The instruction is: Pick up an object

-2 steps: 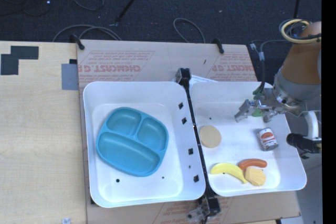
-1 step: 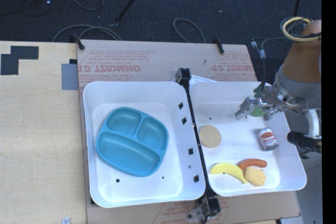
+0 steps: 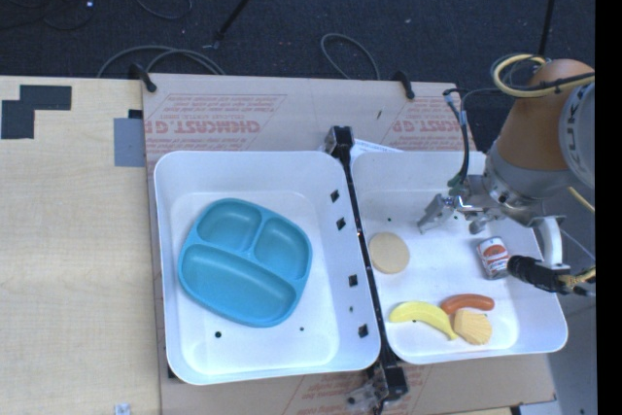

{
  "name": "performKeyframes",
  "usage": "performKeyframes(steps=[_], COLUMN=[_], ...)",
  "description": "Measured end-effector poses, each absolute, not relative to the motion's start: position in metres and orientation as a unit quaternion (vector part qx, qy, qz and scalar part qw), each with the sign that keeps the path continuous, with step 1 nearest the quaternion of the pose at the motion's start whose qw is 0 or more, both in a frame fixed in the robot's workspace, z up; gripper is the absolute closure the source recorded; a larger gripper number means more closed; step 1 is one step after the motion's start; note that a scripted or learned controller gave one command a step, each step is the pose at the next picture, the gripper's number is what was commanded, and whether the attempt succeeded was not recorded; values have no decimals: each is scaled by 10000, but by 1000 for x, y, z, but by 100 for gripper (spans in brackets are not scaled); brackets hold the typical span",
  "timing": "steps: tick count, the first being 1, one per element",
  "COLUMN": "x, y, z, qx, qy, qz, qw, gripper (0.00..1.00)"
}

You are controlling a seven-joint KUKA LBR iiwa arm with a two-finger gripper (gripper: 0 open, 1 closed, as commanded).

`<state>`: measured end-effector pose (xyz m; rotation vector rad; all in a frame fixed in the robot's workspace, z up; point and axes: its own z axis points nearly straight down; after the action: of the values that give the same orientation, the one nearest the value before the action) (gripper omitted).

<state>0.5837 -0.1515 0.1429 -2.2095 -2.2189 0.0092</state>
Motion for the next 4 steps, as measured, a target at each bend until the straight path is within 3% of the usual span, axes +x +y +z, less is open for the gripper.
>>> performKeyframes(steps=[1, 2, 3, 4], x=[582, 582, 592, 585], y=[-150, -151, -148, -153], z=[86, 97, 150, 206], qx=[-7069, -7077, -7063, -7073], qy=[-7073, -7065, -7079, -7069], qz=[30, 32, 3, 4], qw=[53, 62, 8, 3], gripper=[0, 100, 100, 100])
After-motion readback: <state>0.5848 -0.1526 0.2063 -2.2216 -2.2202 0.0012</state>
